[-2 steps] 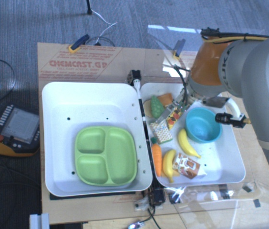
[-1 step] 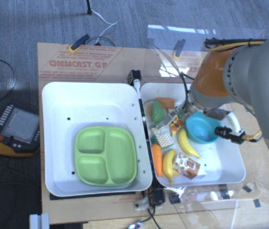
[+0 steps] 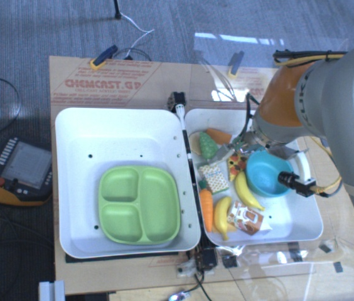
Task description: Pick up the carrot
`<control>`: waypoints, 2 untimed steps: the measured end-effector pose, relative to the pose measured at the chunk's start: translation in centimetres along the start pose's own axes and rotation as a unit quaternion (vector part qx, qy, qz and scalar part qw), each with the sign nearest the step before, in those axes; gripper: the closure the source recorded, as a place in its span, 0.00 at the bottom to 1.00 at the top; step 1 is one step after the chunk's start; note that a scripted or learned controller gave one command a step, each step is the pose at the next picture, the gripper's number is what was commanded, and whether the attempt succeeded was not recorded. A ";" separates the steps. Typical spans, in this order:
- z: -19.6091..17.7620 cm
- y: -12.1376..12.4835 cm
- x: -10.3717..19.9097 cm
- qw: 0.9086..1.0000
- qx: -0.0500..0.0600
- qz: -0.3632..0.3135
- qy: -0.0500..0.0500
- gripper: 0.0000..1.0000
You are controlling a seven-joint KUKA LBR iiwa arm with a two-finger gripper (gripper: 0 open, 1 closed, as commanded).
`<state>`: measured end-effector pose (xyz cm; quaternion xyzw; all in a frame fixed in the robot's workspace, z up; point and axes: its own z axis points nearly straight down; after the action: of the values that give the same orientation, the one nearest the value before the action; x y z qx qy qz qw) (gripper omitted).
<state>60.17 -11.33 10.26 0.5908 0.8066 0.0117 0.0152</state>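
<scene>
The carrot (image 3: 206, 209) is orange and lies lengthwise along the left wall of the right bin (image 3: 309, 227), toward the front, next to a small banana (image 3: 222, 216). My gripper (image 3: 238, 148) hangs low over the middle of the right bin, between a green vegetable (image 3: 208, 146) and a blue bowl (image 3: 267, 173). It is well behind the carrot and apart from it. The grey wrist and orange band (image 3: 282, 103) hide most of the gripper from above.
The right bin also holds a checkered packet (image 3: 214, 176), a larger banana (image 3: 246, 191), a snack pouch (image 3: 246, 219) and an orange item (image 3: 219, 135) at the back. A green divided plate (image 3: 139, 204) lies in the left bin (image 3: 76, 137).
</scene>
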 end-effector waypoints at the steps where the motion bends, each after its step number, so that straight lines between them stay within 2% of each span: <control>1: -0.2 -3.3 1.8 1.000 -0.003 -0.012 -0.007 0.00; 2: -0.1 -4.1 1.0 0.989 -0.003 0.149 -0.001 0.00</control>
<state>56.00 -11.62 10.23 0.7042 0.7096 0.0160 0.0156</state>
